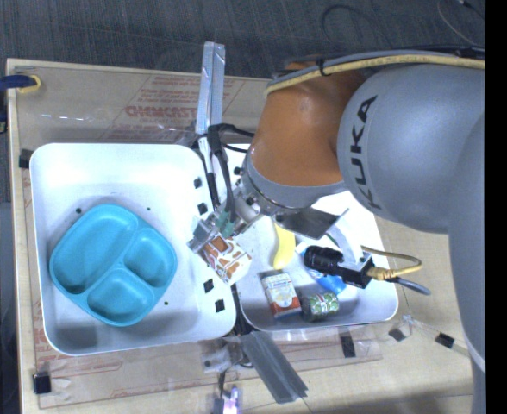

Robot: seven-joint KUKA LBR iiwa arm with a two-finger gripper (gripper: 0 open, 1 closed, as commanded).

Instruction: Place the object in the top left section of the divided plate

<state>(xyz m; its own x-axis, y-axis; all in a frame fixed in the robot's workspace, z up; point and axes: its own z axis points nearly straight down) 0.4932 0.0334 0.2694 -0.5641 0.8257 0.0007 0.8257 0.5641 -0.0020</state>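
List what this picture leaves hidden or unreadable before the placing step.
- Gripper: small and dark in the camera view; whether it clasps the brown-and-white box by the divider is unclear.
- Right bin: its upper part is covered by the arm.
- Yellow item: top end hidden under the wrist.
- Labels on the small carton and can: too small to read.
- Blue divided plate: fully visible.

The plate lies in the left bin. At its 3 o'clock, over the wall between the bins, sits a box. At the box's 4 o'clock, in the right bin, lie a carton and a can.
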